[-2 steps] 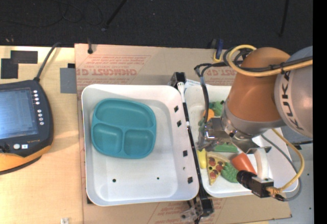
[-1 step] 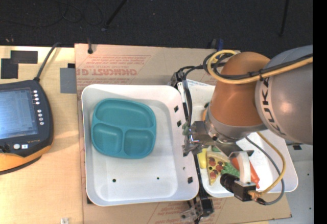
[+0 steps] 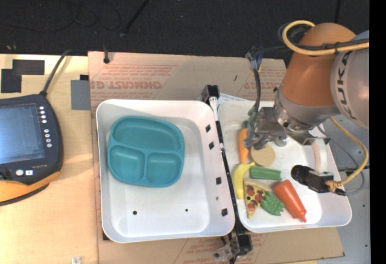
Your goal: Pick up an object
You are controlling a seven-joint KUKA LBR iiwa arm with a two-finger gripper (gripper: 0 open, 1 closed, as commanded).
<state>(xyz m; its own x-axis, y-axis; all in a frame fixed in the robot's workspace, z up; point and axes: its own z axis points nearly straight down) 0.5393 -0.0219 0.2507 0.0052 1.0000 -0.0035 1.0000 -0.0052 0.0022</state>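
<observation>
Camera view: arm (image 3: 319,70) low over right bin (image 3: 338,214).

The gripper (image 3: 260,131) hangs low over the right bin (image 3: 338,217), above a tan disc (image 3: 263,155); a teal divided plate (image 3: 145,151) sits in the left bin (image 3: 120,220).

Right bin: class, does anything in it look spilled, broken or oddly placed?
Nothing stands out. The right bin holds toy food lying loose: a carrot, a pizza slice, a banana and a green piece. None looks damaged or spilled over the rim. The gripper hangs above them.
</observation>
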